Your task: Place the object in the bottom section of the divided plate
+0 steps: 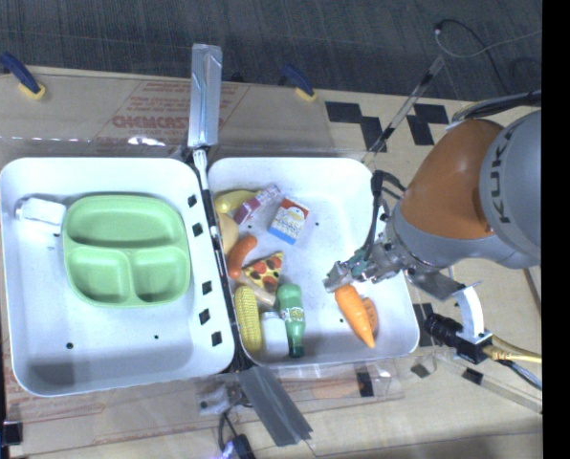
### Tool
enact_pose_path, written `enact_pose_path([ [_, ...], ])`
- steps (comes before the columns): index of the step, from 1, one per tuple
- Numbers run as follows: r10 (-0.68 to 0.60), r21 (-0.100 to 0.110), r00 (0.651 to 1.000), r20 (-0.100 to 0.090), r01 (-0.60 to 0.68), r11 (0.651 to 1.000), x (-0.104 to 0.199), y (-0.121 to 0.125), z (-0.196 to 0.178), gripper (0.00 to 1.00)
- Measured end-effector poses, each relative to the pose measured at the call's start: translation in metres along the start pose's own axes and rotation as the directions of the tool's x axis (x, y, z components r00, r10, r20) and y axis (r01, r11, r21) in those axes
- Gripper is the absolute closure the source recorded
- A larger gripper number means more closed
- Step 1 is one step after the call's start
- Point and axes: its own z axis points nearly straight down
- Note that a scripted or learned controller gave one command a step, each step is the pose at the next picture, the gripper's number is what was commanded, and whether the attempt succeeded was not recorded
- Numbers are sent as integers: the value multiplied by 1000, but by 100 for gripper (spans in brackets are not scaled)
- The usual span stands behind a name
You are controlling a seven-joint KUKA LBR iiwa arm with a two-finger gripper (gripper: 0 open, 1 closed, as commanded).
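One grey arm (476,199) with an orange band reaches in from the right over the right-hand bin. Two shallow white bins sit side by side: the left bin (36,352) and the right bin (347,194).

In the left bin lies one green divided plate (127,249), with one wide section on its upper side and two smaller sections on its lower side; nothing rests in any of the three. One small white item (39,211) lies just beside the plate's upper left edge.

The right bin holds the toy food, one of each: a carrot (358,316) near the lower right corner, a corn cob (250,319) along the left wall, a green bottle (291,319) just beside the corn, a banana (230,206), a pizza slice (264,271), a sausage (241,251), a small white and blue carton (289,222), and a purple-tinted packet (258,205).

The gripper (354,272) hangs low just above the carrot's thick end. Whether its tips are apart or together cannot be told, and nothing visibly sits between them.
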Motion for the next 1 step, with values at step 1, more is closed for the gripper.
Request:
enact_pose_path([
  [1, 0, 0, 1000, 0, 0, 1000, 0, 0, 0, 0],
])
